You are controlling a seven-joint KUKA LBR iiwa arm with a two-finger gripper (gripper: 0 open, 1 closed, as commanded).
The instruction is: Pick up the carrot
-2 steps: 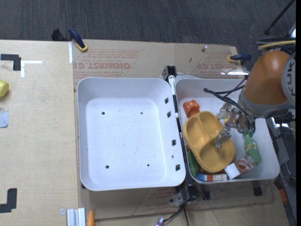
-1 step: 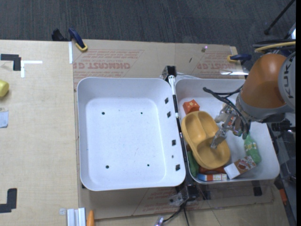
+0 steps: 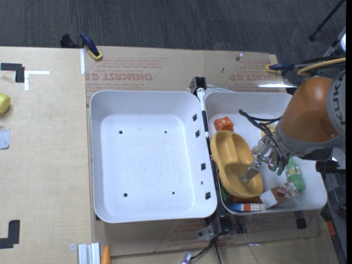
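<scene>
Camera view, from where I sit at the controls, shows the grey two-finger tool (image 3: 254, 171) low in the right-hand shallow white plastic bin (image 3: 250, 99), its metal tips over the near-right part of the mustard-yellow two-lobed plastic bowl (image 3: 234, 161). I cannot tell whether the tips are spread or closed; they read as a small bright tangle against the bowl, and I see nothing clearly caught between them. What I take to be the carrot is the small orange-red wedge (image 3: 223, 124) lying against the far rim of that bowl, near the divider between the two bins. So the relation I care about is this: the carrot lies toward the far left of the tool, across the bowl, apart from it. Its long axis I cannot read with confidence; it looks stubby, running roughly left to right. My judgement is that the next move calls for lifting clear of the bowl rim, shifting far and left, then coming down beside the divider. The green-and-white packet (image 3: 294, 176) and the brown-and-white carton (image 3: 281, 193) sit on the tool's near-right side, away from that path.
</scene>
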